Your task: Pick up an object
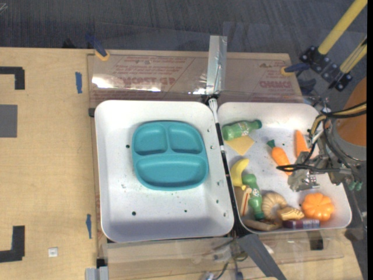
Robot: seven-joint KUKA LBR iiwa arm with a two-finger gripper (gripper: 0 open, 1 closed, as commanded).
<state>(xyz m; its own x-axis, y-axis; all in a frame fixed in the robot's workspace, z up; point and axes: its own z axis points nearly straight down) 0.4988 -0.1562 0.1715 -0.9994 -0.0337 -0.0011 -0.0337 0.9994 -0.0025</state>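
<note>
The right bin [274, 112] holds toy foods: a green bottle [240, 129], a yellow wedge [242, 145], two carrots [280, 154] [301, 143], a banana [238, 172], a tan bread piece [273, 203] and an orange pumpkin [317, 206]. My gripper [304, 181] hangs low over the right part of this bin. It is just right of the nearer carrot and just above the pumpkin in the view. Cables and the gripper body hide what lies directly under it. I see nothing clearly held.
The left bin [111, 174] carries a teal divided plate [169, 154]. The arm's orange band [355, 130] looms over the right bin's right wall. A small green piece [252, 185] and a purple item [300, 222] crowd the bin's front.
</note>
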